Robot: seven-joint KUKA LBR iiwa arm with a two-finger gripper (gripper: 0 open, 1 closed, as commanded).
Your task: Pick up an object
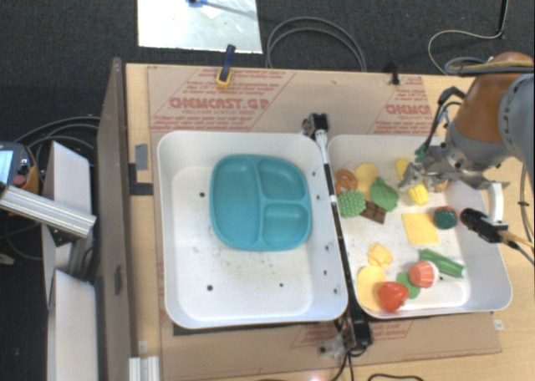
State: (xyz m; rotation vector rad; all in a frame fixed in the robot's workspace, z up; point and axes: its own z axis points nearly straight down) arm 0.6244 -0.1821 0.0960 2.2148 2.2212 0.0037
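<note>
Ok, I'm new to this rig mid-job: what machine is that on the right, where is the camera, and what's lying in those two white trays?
One camera looks down at a slant on a bench. The grey arm with an orange band is the robot, reaching in from the right; its claw hangs low over the right bin, near a small yellow toy. I can't tell whether it grips anything. The left bin holds a teal divided plate. The right bin holds toy food: a yellow square, a green bumpy piece, a red piece and others.
</note>
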